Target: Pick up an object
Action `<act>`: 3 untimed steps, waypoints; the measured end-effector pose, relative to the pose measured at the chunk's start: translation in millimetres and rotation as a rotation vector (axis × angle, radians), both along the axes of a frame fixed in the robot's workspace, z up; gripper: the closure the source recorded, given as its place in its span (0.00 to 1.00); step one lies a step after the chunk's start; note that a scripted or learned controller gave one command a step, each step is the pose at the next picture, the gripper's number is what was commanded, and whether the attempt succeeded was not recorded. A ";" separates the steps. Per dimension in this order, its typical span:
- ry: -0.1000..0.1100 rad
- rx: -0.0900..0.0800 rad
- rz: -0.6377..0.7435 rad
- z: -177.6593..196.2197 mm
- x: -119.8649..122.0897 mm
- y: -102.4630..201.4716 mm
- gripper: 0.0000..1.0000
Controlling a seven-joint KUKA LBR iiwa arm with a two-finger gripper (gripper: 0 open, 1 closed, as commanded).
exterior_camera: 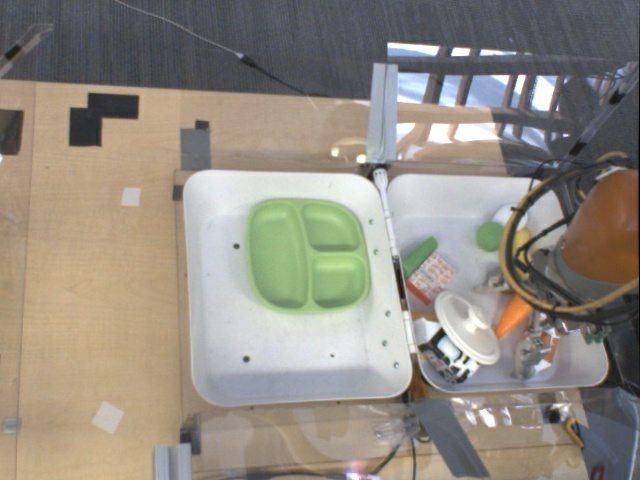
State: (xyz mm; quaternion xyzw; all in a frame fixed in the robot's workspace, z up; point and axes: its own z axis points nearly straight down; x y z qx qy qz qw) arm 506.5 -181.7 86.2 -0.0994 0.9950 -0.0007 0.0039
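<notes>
Dark grey carpet (200, 28) runs across the far side of the view, with a thin cable (150, 20) trailing over it. The light wood bench (90, 298) takes up the near part; black patches (100, 116) and small grey squares (131, 197) sit on its far left area.

Left bin (215, 368): holds a green divided plate (307, 255), lying flat near the bin's centre, slightly toward the far edge.

Right bin (450, 208): crowded. The arm (600, 238) (orange band, looped yellow and black cables) hangs over the bin's right edge. Gripper (535, 353) is down near the near right corner; cannot tell whether it is released, clenched or grasping anything.

Contents, by size: a white round disc-shaped object (468, 326) at the near edge with a small black piece (447, 360) beside it; a red-and-white printed packet (432, 276) by the left edge, touching a green stick (415, 254); an orange cone (512, 315) just left of the gripper; a green ball (489, 235) toward the far edge.
</notes>
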 end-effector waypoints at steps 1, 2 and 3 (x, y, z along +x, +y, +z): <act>-0.025 -0.003 0.005 14.3 7.9 2.2 1.00; -0.007 0.000 0.084 122.6 82.9 49.6 1.00; -0.002 -0.001 0.315 173.8 154.5 64.4 1.00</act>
